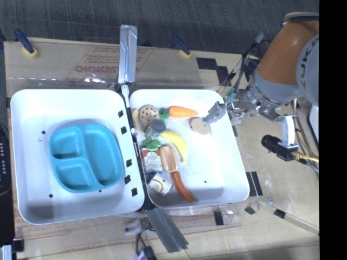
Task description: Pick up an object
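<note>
The right bin holds several toy foods along its left side: a carrot, a banana, a cookie, a grey lid, a hot dog, a sausage and a small can. A tan round slice lies near the bin's upper right. My gripper hangs just above and right of that slice, at the bin's right rim, with nothing seen between its fingers.
The left bin carries a blue divided tray. A metal post stands at the back between the bins. Blue clamps sit on the bench's far edge. The right bin's lower right floor is bare.
</note>
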Controlling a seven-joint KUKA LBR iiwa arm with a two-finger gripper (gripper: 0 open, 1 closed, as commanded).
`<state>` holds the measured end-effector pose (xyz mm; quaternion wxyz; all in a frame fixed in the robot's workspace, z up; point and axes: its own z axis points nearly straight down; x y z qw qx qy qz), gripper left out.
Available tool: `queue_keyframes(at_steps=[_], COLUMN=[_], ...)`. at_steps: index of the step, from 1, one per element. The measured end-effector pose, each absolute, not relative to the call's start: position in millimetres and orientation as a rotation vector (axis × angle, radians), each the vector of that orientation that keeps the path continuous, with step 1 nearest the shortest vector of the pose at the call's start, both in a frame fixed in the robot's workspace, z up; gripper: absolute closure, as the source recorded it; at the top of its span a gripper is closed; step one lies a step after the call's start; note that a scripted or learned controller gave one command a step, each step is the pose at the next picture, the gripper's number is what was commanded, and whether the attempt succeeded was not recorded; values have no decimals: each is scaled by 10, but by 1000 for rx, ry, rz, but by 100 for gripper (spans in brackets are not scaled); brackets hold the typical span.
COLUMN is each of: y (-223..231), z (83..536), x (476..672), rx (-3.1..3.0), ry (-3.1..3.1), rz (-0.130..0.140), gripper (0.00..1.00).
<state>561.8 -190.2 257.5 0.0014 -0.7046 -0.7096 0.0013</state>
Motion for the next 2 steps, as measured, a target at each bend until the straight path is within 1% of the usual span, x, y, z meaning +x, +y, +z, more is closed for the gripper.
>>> queue_keyframes(at_steps=[1, 2], y=[-2027, -1834], z=[1313, 1010], x=[5687, 5748], rx=[-2237, -2195], ry=[-2187, -2268], rz=[13, -7], gripper=[0, 0])
